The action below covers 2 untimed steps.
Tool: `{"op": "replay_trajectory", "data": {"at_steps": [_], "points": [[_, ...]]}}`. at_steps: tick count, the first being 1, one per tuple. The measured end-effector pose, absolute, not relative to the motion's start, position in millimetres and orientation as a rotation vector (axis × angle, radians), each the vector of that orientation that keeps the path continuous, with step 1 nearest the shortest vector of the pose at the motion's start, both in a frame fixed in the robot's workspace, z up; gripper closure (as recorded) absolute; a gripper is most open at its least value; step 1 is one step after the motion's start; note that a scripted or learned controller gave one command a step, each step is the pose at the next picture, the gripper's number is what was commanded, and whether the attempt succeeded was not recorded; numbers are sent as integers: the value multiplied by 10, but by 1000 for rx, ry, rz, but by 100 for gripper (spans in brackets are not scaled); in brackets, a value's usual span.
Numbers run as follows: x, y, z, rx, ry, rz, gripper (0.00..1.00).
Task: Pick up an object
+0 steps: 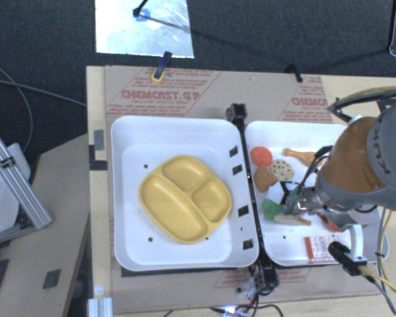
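Where gripper (292, 205) meets green toy (272, 209), finger state cannot be told

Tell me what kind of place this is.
Probably a robotics lab test bench: a robot arm reaches over two white bins, one holding a yellow divided tray, the other toy food, all on a cardboard-covered table.

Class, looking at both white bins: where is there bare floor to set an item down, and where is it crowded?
Left bin: bare floor all round the yellow tray, widest along its left wall. Right bin: crowded mid-floor around the gripper; some bare floor along the front-left.
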<state>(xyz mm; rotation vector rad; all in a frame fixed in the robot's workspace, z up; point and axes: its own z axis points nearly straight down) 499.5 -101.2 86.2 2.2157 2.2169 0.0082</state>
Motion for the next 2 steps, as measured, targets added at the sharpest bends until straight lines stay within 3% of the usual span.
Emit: {"op": "replay_trajectory", "data": {"at_steps": [1,2], "points": [[4866,-939,842,2221,2221,1,100],[4900,-662,2417,2202,2221,20,100]]}}
